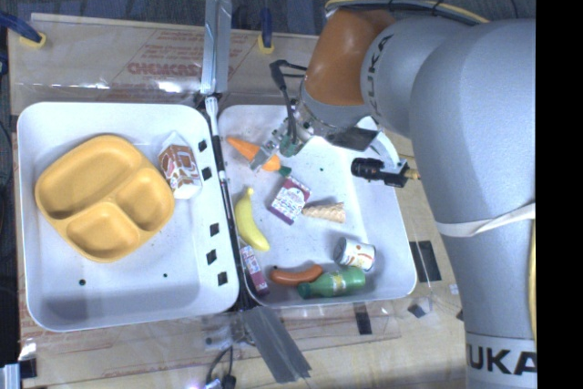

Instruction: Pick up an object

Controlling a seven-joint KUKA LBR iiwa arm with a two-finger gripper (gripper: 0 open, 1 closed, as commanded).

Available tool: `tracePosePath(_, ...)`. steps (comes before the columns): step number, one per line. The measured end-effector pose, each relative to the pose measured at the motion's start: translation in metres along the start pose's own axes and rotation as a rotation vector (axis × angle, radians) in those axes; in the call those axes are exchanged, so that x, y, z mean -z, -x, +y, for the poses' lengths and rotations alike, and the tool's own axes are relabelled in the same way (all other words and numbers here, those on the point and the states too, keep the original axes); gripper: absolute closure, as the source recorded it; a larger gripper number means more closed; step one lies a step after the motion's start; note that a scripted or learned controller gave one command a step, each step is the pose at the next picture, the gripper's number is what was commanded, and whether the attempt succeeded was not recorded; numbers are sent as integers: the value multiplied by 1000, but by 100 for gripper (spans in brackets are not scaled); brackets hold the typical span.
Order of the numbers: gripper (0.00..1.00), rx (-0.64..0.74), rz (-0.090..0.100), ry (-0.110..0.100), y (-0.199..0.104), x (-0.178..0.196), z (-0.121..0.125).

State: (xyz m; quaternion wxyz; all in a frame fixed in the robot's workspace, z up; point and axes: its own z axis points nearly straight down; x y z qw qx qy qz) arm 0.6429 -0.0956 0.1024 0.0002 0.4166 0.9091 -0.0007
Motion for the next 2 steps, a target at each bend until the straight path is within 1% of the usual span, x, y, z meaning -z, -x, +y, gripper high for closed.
tracePosePath(1,100,72,-4,4,12,-9,-4)
tracePosePath(2,100,-67,1,1,-32,91,27)
